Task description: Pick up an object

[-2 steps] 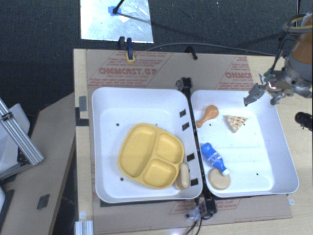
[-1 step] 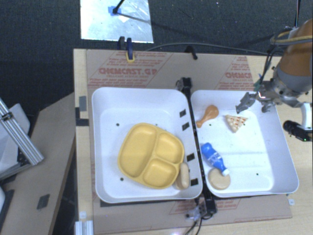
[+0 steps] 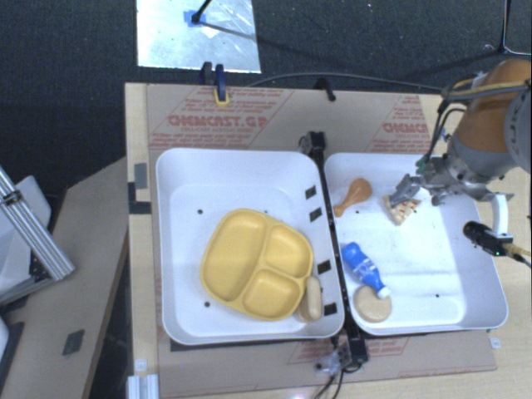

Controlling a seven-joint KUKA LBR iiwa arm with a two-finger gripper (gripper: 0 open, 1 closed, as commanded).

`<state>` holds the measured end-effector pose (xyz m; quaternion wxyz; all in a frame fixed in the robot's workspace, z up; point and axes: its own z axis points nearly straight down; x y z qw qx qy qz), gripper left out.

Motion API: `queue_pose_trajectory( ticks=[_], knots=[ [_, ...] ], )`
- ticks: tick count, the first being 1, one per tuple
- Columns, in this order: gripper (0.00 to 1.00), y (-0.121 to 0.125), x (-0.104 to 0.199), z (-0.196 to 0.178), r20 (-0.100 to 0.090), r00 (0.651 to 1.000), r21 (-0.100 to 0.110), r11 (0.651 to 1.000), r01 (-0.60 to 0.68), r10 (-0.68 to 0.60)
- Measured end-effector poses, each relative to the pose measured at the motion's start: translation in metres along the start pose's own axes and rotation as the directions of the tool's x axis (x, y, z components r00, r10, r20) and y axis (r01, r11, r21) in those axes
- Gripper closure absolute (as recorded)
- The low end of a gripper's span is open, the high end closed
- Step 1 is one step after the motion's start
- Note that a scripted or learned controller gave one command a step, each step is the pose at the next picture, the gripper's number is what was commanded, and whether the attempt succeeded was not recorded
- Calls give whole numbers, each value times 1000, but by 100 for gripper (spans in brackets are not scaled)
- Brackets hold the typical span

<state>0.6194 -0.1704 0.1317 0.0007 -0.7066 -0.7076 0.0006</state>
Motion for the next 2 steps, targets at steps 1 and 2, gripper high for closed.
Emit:
queue_pose_trajectory(
  ticks=[1, 2],
  knots=[
    [0, 0, 1, 50, 0, 1000, 0, 1000, 0, 0],
    [100, 2, 0, 36, 2, 1000, -7, 1000, 1, -1]
  ],
)
